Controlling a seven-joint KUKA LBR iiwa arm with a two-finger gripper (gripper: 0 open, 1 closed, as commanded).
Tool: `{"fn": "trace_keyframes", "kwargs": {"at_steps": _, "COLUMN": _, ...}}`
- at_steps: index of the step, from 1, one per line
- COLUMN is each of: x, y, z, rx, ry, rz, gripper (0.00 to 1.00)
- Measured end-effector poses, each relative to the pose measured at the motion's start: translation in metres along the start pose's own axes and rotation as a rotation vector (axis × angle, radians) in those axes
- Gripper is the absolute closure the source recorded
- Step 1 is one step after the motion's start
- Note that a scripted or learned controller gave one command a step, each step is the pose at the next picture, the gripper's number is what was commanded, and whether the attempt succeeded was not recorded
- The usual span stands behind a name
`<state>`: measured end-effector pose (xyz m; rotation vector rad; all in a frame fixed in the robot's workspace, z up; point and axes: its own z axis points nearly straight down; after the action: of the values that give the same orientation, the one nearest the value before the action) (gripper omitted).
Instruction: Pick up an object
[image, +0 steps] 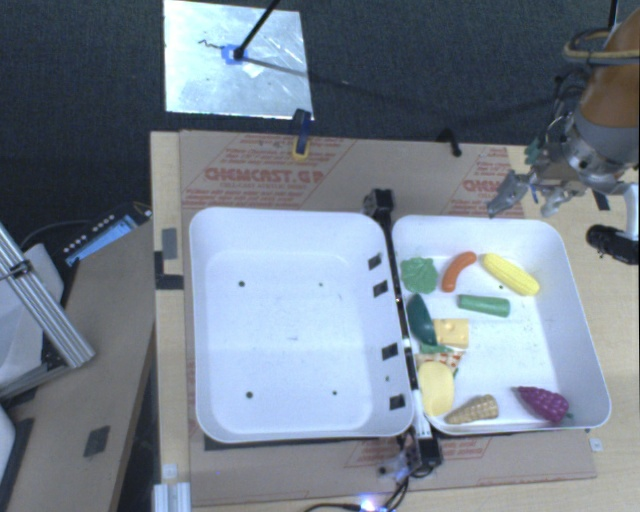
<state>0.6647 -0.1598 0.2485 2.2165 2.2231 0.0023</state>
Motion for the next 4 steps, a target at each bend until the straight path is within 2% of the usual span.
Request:
{"fn": "trace_keyframes", "kwargs": {"at_steps": 1, "x": 0.058, "y": 0.004, "z": 0.075, "rx": 0.004, "ry": 0.002, "rz": -0.006, "gripper": 0.0}}
{"fn": "trace_keyframes", "kwargs": {"at_steps": 2, "x": 0.129, "y": 0.006, "z": 0.0, "rx": -0.006, "ry": 0.003, "rz": -0.008, "gripper": 0.0}}
{"fn": "trace_keyframes", "kwargs": {"at_steps": 3, "x": 0.124, "y": 0.006, "z": -0.007, "rx": -0.004, "ry": 0.001, "rz": -0.005, "gripper": 1.0}}
{"fn": "trace_keyframes", "kwargs": {"at_steps": 4, "x": 0.123, "y": 0.006, "z": -0.114, "rx": -0.01, "ry": 0.0, "rz": -0.003, "gripper": 1.0}}
